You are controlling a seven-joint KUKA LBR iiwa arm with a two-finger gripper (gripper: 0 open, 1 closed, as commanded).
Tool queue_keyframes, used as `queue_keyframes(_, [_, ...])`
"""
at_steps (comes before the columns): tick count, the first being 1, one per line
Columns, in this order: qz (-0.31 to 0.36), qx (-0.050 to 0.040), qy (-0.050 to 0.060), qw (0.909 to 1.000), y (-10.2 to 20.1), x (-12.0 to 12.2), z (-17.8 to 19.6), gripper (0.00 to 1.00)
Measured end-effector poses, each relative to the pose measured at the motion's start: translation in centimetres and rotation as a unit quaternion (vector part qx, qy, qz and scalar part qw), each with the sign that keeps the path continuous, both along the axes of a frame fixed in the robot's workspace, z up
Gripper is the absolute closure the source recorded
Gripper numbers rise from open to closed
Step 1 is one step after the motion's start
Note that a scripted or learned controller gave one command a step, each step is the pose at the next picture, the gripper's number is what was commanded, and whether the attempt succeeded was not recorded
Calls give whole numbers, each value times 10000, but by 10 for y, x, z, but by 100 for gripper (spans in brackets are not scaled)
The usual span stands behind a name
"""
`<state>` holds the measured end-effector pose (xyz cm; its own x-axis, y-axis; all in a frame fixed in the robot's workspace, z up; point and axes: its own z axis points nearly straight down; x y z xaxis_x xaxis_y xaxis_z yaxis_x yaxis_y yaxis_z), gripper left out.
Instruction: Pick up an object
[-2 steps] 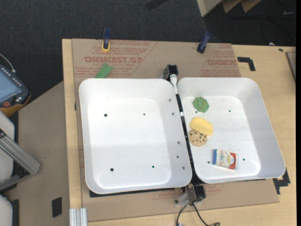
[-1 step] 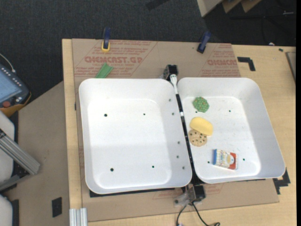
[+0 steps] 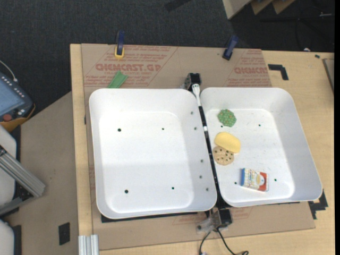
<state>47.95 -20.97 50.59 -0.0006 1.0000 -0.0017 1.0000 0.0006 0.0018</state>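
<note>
The gripper's state cannot be told from this view, so the approach has to be planned from how the objects lie.

All four candidates sit in the right-hand shallow white bin. The small flat white carton with blue and red print lies apart from the others near the front wall. It looks like the cleanest pick: a straight descent with the jaws across its short sides should work, provided the front rim is cleared.

The other three cluster near the bin's left wall. The yellow rounded lump touches or slightly overlaps the round brown chip-dotted cookie, so a grasp on either risks nudging its neighbour. The bumpy green ball-like piece lies just behind them, free of contact.

The dark strip between the bins runs close to that cluster and could block a jaw on that side.

The left-hand white bin adjoins it. Both rest on a brown printed cardboard sheet, which bears a small green flat scrap and is pinned by two blue clamps.
</note>
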Motion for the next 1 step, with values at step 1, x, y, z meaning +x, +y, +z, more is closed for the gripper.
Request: queue_keyframes(1, [0, 0, 0, 10000, 0, 0, 0, 0])
